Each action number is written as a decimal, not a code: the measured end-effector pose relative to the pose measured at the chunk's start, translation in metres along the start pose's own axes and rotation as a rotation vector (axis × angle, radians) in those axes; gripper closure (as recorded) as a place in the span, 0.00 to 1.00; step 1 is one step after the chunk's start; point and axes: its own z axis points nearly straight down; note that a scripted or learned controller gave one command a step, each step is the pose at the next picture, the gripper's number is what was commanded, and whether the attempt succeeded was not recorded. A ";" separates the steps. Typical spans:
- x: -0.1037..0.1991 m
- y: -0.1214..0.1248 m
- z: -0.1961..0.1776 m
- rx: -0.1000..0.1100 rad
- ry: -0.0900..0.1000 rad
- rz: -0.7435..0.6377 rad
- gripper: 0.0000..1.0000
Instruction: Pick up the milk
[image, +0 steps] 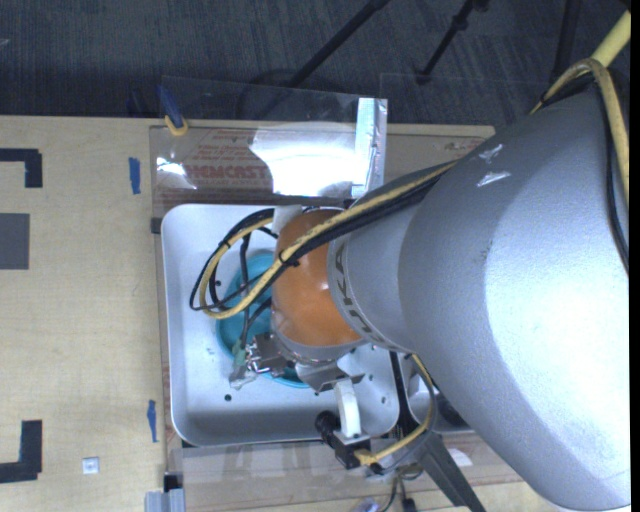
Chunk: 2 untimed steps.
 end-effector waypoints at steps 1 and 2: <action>-0.002 0.003 0.015 -0.009 0.004 0.029 0.00; -0.007 0.001 0.015 -0.011 0.016 0.148 0.00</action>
